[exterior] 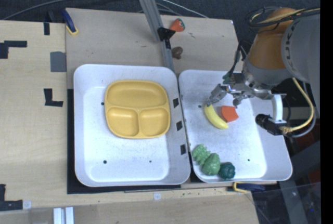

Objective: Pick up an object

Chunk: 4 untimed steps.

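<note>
Green items [206,158]: near edge of the right bin [260,158], beside a dark teal piece [227,170].
Banana [215,117]: mid-bin, touching an orange block [229,113].
Gripper [229,95]: fingers spread wide, holding nothing, just above the banana.
Yellow tray [138,108]: left bin [88,129].

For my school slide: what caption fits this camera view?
Tool hovers over banana and orange block in right bin.
</note>
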Each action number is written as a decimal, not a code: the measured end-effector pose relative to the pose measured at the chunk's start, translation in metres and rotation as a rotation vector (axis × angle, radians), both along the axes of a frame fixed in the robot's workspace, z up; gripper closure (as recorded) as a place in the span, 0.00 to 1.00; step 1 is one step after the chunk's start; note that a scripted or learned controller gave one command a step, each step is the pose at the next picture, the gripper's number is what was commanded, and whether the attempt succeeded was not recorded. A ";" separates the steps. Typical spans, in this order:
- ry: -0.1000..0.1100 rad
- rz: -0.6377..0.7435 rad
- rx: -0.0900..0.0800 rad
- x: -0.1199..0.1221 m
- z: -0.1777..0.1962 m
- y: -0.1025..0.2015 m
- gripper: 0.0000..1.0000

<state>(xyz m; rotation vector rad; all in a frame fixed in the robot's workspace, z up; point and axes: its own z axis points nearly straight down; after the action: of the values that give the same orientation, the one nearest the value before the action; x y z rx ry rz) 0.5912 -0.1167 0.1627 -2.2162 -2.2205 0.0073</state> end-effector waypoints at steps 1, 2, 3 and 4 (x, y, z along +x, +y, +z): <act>-0.002 0.000 0.000 0.000 -0.063 0.000 0.00; -0.003 0.001 0.001 0.000 -0.051 0.001 1.00; -0.010 0.000 0.000 0.010 0.003 0.006 1.00; -0.010 0.000 0.000 0.004 0.049 0.006 1.00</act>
<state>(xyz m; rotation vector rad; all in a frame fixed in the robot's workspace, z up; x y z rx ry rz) 0.5950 -0.1110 0.2116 -2.2217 -2.2252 -0.0032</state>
